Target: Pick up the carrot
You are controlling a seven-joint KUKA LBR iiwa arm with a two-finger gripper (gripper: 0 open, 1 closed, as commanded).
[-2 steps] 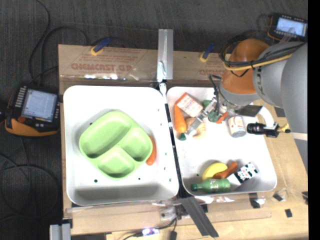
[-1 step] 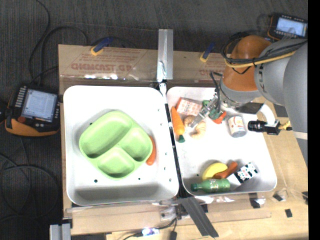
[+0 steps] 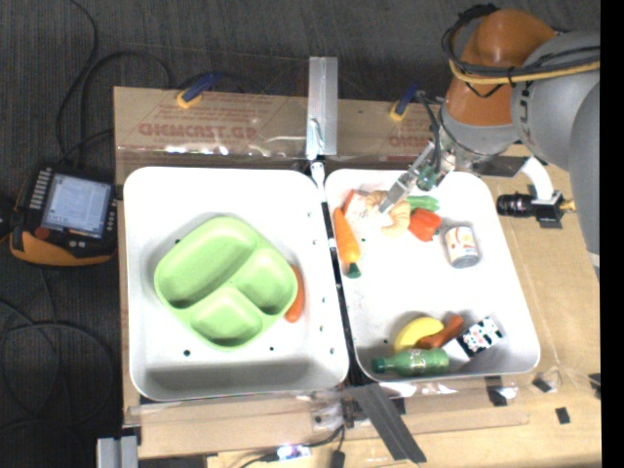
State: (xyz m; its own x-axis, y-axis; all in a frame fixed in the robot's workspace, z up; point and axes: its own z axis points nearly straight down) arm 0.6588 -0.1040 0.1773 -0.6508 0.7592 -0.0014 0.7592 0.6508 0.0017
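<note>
Left bin point(image 3: 146, 359): green tray point(image 3: 226, 279), an orange piece point(image 3: 294, 298) at its right edge. Right bin point(image 3: 507, 291): carrot point(image 3: 347, 242) along the left wall, can point(image 3: 462, 244), banana point(image 3: 419, 332), green bottle point(image 3: 414, 362). Claw point(image 3: 390, 199) low near carrot's top; spread or pressed, cannot tell.

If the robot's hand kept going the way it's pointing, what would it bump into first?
Probably the pale, lumpy toy food right under the hand, which points down and left in the right white bin. The long orange carrot lies just beyond it. Height is hard to judge from above.
</note>
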